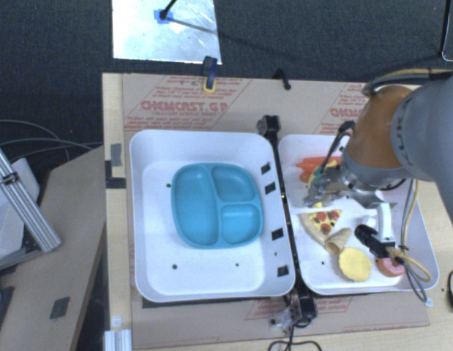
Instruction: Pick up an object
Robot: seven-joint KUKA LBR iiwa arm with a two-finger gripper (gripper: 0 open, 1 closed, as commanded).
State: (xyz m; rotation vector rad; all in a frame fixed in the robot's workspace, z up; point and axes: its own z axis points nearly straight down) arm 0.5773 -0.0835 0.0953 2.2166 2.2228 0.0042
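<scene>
The gripper (319, 189) hangs low in the right bin (431, 254), just above the toy pizza slice (323, 221); I cannot tell its state. An orange carrot (309, 164) lies beyond it.

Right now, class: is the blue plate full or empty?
Empty. All three compartments of the blue plate show bare blue; the toy food lies in the other bin.
</scene>
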